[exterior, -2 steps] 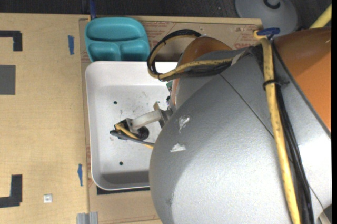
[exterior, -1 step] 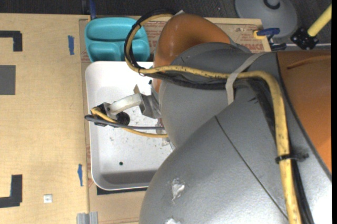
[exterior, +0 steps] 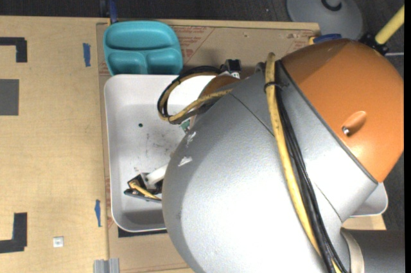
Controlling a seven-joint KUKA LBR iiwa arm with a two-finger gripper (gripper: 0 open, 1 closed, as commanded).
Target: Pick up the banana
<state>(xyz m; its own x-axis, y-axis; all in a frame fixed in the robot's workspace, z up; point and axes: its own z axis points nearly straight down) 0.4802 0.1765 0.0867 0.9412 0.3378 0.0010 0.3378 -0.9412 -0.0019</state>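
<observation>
Leaning in from the right, the grey arm (exterior: 257, 188) with its orange band (exterior: 347, 105) covered most of the desk (exterior: 51, 137) and hid a good deal of both bins. The left white bin (exterior: 122, 137) had its floor largely bare apart from a few dark specks. Low in this bin, right against the arm's edge, sat a small cluster of black, yellow and white (exterior: 144, 187). I could not tell whether that cluster was the banana, some other object, or the tip of the end effector. Nor could I tell whether the end effector was spread, pressed together or pinching anything. A loop of dark and yellow cable (exterior: 176, 98) hung over the bin's upper part. Behind the bin stood a teal tray (exterior: 142, 47) with compartments, which looked to hold nothing. Judging from this, the pick was not confirmed. At best the arm was down in the left bin for an attempt, with the lift yet to come.
</observation>
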